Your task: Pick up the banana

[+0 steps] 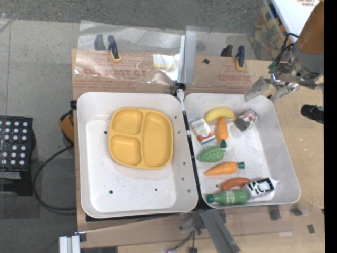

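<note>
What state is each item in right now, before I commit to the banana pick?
banana: lying in right bin, ungrasped
end effector: above bin's far edge, holding nothing
upper carrot: lying against the banana
lower carrot: lying flat
green bottle: on its side
yellow divided plate: in left bin, compartments bare

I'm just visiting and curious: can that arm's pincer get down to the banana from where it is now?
Probably yes. The pincer hovers open over the right bin's far rim, and the banana lies uncovered near that corner. An upright carrot touches its underside and a small can sits beside it, which could crowd the grasp.
</note>
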